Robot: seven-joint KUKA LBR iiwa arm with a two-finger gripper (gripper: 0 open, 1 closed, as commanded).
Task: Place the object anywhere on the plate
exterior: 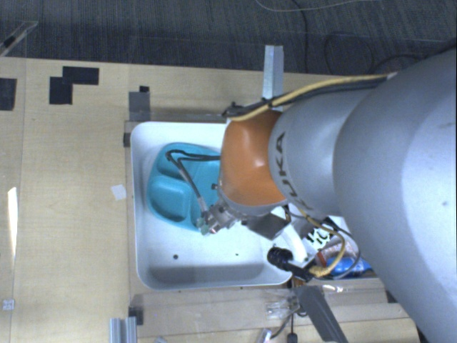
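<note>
Over the left white bin, the gripper hangs at the lower right edge of a teal plate, which stretches up and left of it. Whether the gripper carries the object cannot be told; the wrist hides it.

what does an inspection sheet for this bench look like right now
surface: pale wooden bench with black markings at its far left
job's things: blue plate lies in the left white bin; object to place cannot be told
clutter: small items in the bin at the right, partly hidden by the arm
grippers: gripper sits low at the plate's right edge
cables: yellow cable runs along the arm; thin wire on the floor
surroundings: dark carpet beyond the bench
</note>
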